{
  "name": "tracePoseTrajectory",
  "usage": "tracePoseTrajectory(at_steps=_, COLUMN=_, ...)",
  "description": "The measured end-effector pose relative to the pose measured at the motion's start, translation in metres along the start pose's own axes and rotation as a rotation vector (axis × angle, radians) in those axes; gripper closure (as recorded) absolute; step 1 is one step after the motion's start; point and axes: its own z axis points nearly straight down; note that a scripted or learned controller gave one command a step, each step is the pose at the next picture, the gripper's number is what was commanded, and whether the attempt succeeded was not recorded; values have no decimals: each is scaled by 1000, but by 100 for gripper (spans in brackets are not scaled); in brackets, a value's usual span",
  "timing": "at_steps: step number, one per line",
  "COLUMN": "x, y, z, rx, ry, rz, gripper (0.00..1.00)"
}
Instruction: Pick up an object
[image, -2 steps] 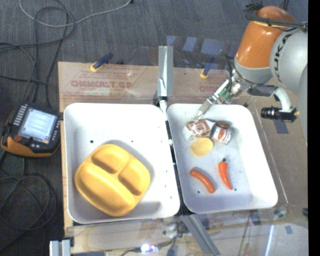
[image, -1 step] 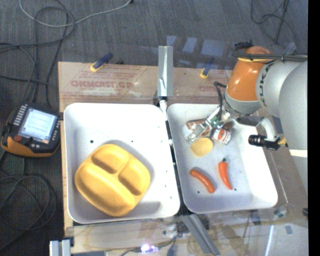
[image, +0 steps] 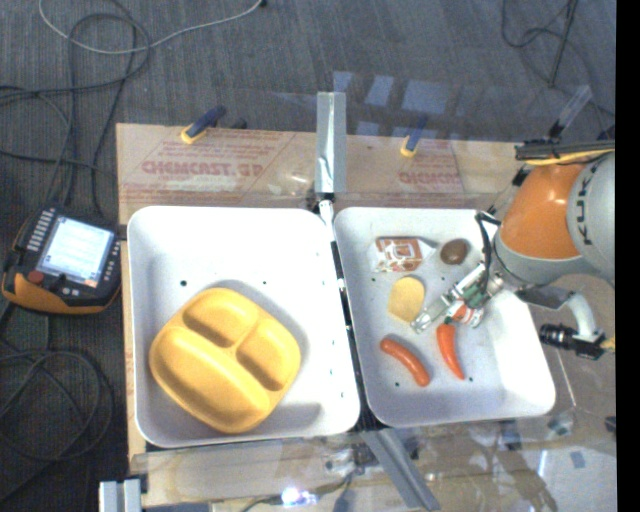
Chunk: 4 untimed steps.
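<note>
On the bench (image: 150, 165) you see two white bins. The right bin (image: 520, 400) keeps the small food toys loose, so the hand (image: 462, 303) can reach them. It hangs beside the smooth orange chili (image: 451, 351); whether it is spread, you cannot tell.

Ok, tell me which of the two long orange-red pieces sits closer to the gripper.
The right-hand orange-red piece, just below the gripper; the other orange-red piece lies farther left.
</note>
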Motion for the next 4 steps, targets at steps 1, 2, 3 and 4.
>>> tracePoseTrajectory(at_steps=1, x=20, y=-62, z=-3, rx=-14, ry=2, rz=198, gripper=0)
tracePoseTrajectory(at_steps=2, x=8, y=-29, z=-1, rx=-2, ry=7, rz=284, gripper=0)
tracePoseTrajectory(at_steps=3, x=3, y=-29, z=-10, rx=-8, ry=-3, rz=288, gripper=100)
tracePoseTrajectory(at_steps=4, x=53, y=-1, z=-130, rx=8, ry=9, rz=121, gripper=100)
